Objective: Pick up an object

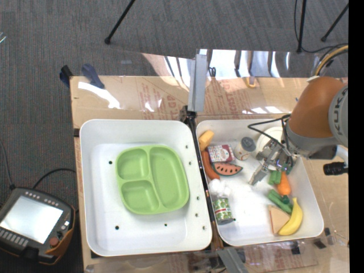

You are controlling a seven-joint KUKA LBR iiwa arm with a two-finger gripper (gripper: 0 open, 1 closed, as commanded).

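Claw (263,172) low in right bin (250,236), fingers spread, nothing between them. Carrot (282,184) just beside claw; banana (291,219) near front corner; watermelon slice (227,168) at bin's left side. Green divided plate (152,178) in left bin (96,175).

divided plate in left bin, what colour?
Light green plate, clearest in the camera view.

Two white bins on a bench

The left white bin (91,152) holds a green divided plastic plate (152,179); the gripper (263,170) hangs over the right bin (310,181) (toy foods: yellow banana (291,219), watermelon slice (227,168)).
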